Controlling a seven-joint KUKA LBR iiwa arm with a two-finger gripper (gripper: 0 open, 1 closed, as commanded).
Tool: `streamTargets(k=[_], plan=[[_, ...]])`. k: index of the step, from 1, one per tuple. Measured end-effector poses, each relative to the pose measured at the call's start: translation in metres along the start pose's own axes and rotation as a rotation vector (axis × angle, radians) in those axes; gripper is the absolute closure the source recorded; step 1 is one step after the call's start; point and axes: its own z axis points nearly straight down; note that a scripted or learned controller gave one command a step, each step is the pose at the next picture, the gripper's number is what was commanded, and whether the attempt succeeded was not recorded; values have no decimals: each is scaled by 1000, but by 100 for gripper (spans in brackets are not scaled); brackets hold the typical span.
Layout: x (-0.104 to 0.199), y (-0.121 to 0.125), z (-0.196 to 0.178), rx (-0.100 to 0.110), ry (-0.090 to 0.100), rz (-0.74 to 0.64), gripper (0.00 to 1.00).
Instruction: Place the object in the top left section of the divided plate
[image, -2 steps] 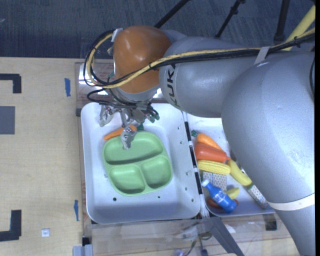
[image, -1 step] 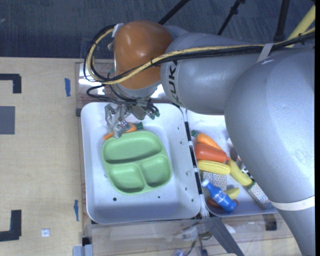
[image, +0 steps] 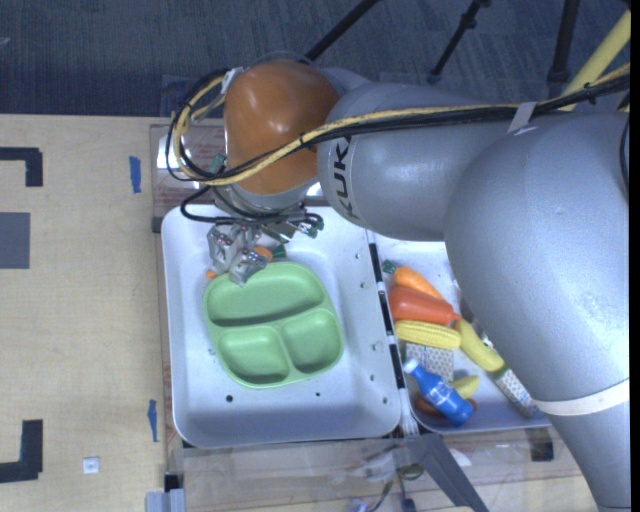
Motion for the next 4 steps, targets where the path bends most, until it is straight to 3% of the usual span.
streamTargets(k=[1,3,4], plan=[[5,3,13,-10,14,-1,0],[5,3,13,-10,14,-1,0],[18,0,13,-7,11,137,0]])
